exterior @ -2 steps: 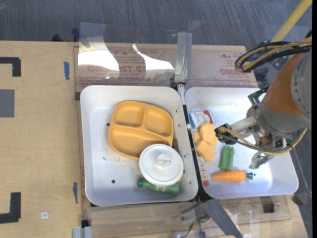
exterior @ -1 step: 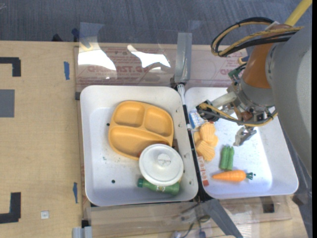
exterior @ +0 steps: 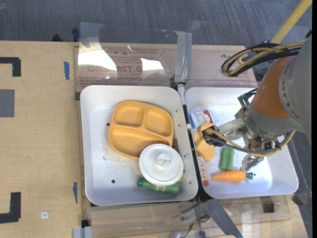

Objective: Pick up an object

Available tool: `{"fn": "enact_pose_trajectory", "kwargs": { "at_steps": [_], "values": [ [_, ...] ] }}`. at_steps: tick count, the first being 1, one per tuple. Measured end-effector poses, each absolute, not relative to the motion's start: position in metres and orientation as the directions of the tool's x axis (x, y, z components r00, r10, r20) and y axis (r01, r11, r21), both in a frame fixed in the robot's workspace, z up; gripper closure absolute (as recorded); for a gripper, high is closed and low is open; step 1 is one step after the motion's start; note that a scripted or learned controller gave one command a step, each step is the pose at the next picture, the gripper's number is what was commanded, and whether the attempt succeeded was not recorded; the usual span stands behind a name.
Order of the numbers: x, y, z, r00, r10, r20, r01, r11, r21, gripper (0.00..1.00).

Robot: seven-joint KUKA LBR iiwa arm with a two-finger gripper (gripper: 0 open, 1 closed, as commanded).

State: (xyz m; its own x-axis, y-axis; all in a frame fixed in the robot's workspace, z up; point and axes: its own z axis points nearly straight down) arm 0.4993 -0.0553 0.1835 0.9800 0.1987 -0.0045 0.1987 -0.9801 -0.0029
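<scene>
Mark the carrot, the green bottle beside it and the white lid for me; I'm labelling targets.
carrot (exterior: 229, 176): camera view, middle of its orange body.
green bottle (exterior: 227, 158): camera view, middle of its side.
white lid (exterior: 161, 163): camera view, its top near the knob.

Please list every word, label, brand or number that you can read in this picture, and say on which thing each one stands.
Red print on the cardboard behind the bins: glare from the plastic film covers it; unreadable.
Print on the small white, red and blue packet in the right bin: too small and blurred.
No other text shows.
</scene>
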Motion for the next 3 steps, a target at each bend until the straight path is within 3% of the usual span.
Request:
{"fn": "enact_pose_trajectory", "kwargs": {
  "at_steps": [1, 2, 3],
  "values": [
    [0.479, -0.01, 0.184, 0.952, 0.305, -0.004, 0.305, -0.952, -0.005, 0.0],
    [0.54, -0.042, 0.184, 0.979, 0.204, -0.003, 0.204, -0.979, -0.001, 0.0],
    [0.622, -0.031, 0.184, 0.961, 0.275, -0.002, 0.275, -0.961, -0.002, 0.0]
  ]
}}
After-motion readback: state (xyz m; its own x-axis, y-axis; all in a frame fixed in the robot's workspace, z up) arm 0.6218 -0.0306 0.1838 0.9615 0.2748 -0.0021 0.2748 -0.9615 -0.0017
